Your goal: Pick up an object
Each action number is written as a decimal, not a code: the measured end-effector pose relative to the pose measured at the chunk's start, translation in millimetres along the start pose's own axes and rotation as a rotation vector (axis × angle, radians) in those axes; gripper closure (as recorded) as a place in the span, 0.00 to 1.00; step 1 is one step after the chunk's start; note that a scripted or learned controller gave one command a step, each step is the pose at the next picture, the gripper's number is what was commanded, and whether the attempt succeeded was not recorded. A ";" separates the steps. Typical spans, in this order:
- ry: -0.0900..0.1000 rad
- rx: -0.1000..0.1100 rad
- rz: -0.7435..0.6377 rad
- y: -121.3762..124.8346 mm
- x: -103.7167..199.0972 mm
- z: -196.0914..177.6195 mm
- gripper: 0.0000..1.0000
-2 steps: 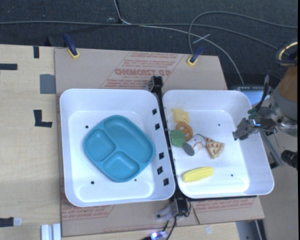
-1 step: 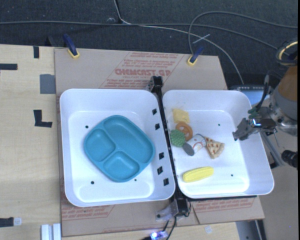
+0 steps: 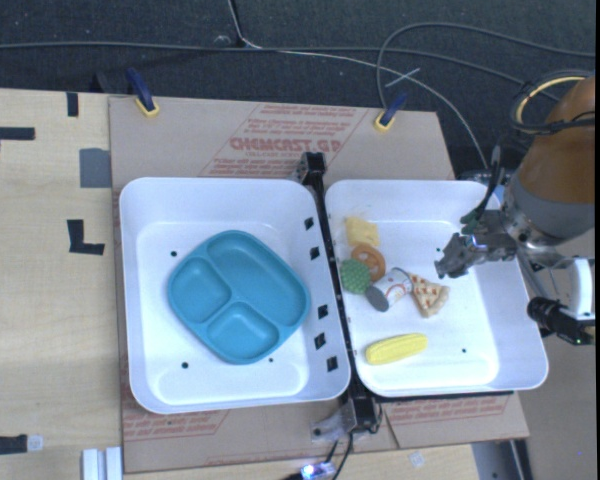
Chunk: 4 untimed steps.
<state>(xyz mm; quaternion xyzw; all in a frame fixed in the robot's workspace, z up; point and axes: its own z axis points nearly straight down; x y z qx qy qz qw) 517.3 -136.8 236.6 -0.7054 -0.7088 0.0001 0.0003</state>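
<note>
Arm: we see it reaching in from the right, over the right bin (image 3: 510,368).
Gripper (image 3: 452,263): dark, low over the right bin's right half; at this slant we cannot tell how it is set, and we see nothing in its grasp.
Pizza slice (image 3: 429,295): toy wedge just below-left of the gripper, apart from it.
Corn cob (image 3: 396,348): yellow, lying near the bin's front.
Cluster by the divider: a yellow block (image 3: 361,232), an orange ring (image 3: 369,260), a green piece (image 3: 355,277), a grey cylinder (image 3: 377,296) and a small white piece (image 3: 396,285), possibly touching one another.
Left bin (image 3: 140,218): holds a blue divided plate (image 3: 238,296), lying flat.
</note>
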 end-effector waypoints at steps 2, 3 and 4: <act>0.000 0.002 -0.001 -1.3 106.8 13.9 1.00; 0.000 0.002 -0.001 12.3 156.7 24.4 1.00; 0.000 0.001 0.000 22.3 200.5 11.6 1.00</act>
